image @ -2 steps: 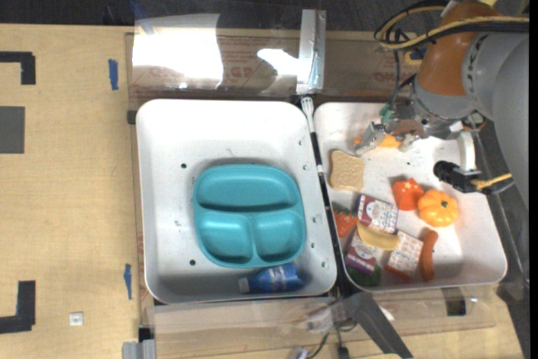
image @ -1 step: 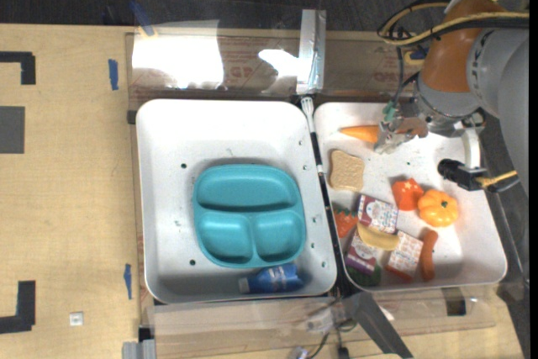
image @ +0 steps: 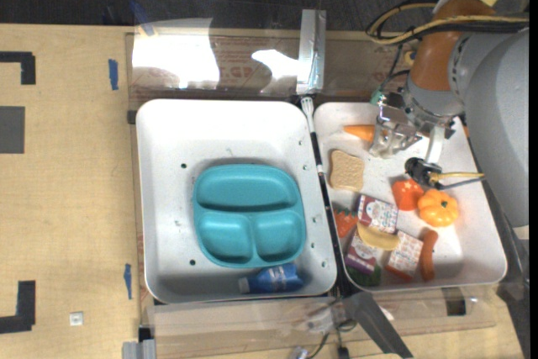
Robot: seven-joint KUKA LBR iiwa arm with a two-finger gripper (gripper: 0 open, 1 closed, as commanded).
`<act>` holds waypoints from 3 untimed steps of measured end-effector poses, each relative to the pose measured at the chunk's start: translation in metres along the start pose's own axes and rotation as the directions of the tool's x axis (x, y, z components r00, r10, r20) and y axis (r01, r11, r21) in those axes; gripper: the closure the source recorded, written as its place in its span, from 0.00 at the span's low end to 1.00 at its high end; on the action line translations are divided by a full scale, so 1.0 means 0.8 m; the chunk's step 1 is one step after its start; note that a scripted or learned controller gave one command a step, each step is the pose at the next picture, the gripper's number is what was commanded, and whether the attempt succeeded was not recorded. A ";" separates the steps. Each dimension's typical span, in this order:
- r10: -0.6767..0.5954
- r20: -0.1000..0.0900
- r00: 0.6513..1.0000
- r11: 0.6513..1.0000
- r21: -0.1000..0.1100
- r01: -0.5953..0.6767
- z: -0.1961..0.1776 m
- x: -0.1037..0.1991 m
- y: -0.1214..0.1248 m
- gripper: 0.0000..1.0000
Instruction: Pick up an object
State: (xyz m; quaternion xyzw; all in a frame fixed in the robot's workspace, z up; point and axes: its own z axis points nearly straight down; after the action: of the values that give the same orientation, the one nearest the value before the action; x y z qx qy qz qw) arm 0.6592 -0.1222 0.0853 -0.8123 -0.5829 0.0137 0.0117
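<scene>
The gripper (image: 388, 140) hovers just beside the bread slice (image: 346, 171); whether it's open, I cannot tell (best descend squarely over the slice before closing).

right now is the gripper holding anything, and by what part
Nothing shows between its fingers. The gripper hangs over the back of the right bin, beside the carrot piece and above the bread slice, touching neither as far as the view shows.

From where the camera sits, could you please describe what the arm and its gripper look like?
The arm is bulky, rounded and grey, with an orange band above the wrist. Black and yellow cables loop behind it. The gripper is a small silvery metal assembly.
</scene>
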 end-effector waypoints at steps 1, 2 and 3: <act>0.005 0.007 1.000 1.000 0.001 -0.005 0.001 -0.007 0.000 0.00; 0.005 0.009 1.000 1.000 0.002 -0.005 0.002 -0.009 0.000 0.00; 0.181 0.009 0.983 0.984 0.001 -0.181 0.002 0.012 -0.009 0.00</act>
State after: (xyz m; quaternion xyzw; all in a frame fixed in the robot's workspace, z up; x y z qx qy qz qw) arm 0.6555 -0.1105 0.0841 -0.8618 -0.5068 0.0187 0.0084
